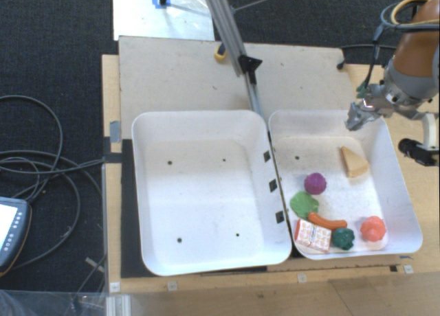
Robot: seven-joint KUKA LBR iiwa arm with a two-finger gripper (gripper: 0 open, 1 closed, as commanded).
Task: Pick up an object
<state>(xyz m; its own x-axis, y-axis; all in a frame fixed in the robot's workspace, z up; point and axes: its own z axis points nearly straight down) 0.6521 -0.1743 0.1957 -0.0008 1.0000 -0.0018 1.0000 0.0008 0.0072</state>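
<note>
The right bin (395,163) holds several toy foods. A tan cheese wedge (354,161) lies near its far right. A purple ball (315,183) sits mid-bin above a green leaf piece (303,204). Along the front lie an orange carrot (327,222), a red-and-white carton (313,235), a dark green broccoli (343,239) and an orange-red fruit (372,229). My gripper (357,119) hangs over the bin's far right corner, above and behind the cheese wedge, with nothing seen in it.
The left bin (148,136) sits beside the right one, a divider with black clips (273,185) between them. A slanted metal pole (227,19) crosses the bench at the back. Cables (41,163) and a tablet (10,229) lie on the floor at left.
</note>
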